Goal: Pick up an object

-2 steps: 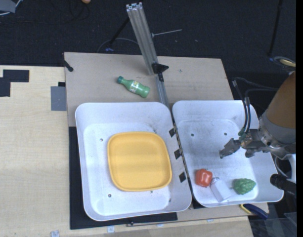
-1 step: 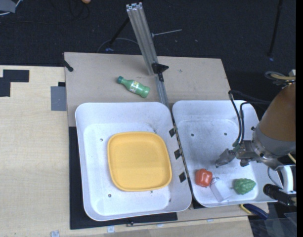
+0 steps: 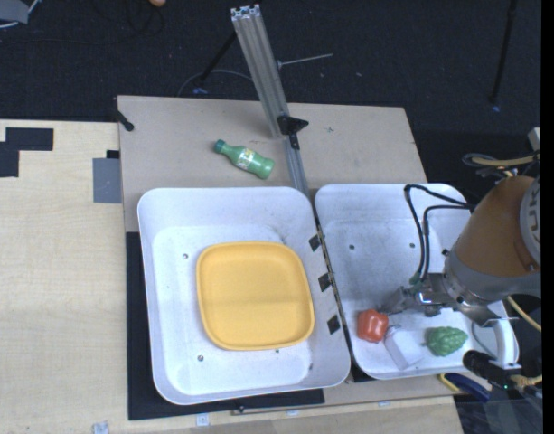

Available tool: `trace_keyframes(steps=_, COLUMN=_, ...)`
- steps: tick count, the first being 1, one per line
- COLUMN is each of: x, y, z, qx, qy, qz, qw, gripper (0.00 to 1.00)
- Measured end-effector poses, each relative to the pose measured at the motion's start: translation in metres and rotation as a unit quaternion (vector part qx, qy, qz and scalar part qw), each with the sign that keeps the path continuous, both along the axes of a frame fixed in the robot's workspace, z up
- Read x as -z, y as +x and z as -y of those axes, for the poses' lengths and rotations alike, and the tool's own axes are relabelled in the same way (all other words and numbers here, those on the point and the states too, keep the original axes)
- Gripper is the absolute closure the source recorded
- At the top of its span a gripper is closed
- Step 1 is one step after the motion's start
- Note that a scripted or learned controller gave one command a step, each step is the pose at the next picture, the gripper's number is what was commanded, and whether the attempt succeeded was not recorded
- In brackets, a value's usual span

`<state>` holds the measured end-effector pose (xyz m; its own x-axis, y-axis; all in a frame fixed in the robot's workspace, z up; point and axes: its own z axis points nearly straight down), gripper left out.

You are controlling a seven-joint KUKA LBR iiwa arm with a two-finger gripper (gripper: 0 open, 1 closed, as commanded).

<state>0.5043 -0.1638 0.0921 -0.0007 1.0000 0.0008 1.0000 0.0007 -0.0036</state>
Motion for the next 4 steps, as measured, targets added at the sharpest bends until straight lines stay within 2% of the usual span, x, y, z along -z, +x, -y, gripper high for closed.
trace_keyframes(steps=1, x=-0.012, y=0.001, z=0.002, qx=0.002, qy=-0.0004, qz=0.002, qw=1.0, gripper=1.0)
trace_keyframes(steps=3, x=-0.136, y=0.004, z=-0.003, qx=0.0, qy=-0.001, qz=0.004, qw=1.0, gripper=1.0)
trace_keyframes(steps=4, x=-0.169, y=0.005, z=-0.002, qx=0.001, qy=-0.0007, qz=0.003, qw=1.0, gripper=1.0)
